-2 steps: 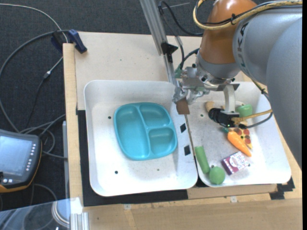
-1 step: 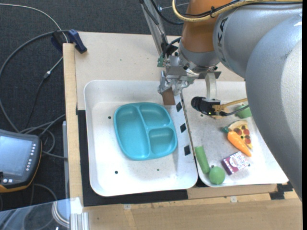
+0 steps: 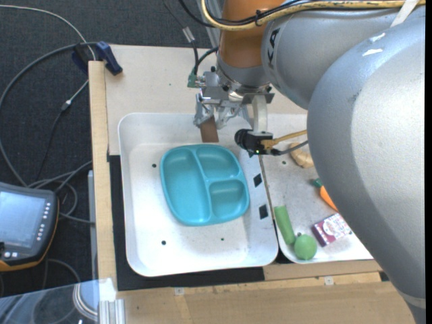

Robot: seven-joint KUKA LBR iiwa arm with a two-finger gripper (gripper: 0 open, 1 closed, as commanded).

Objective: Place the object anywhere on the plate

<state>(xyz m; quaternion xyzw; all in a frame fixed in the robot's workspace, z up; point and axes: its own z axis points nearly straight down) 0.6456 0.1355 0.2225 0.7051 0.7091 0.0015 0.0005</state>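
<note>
You can read no full brand or label here; a dark letter shows on the grey arm [image 3: 351,79] beside its orange band [image 3: 253,5], cut off by the casing, and the print on the small pink packet [image 3: 332,229] in the right bin [image 3: 287,201] is too small to make out.

Look at the gripper [image 3: 209,128] above the far edge of the left bin [image 3: 138,201]: its fingers pinch a small brown block [image 3: 209,133], which hangs straight down between them. That block sits just beyond the far rim of the teal divided plate [image 3: 204,183], near it but not over any compartment that you can be sure of; whether it touches the bin floor you cannot tell.

In the right bin you see a green cucumber-like piece [image 3: 283,223], a green ball [image 3: 305,246], an orange carrot-like piece [image 3: 327,196] and a pale tan item [image 3: 302,157]. A teach pendant [image 3: 23,225] lies left of the bench.
</note>
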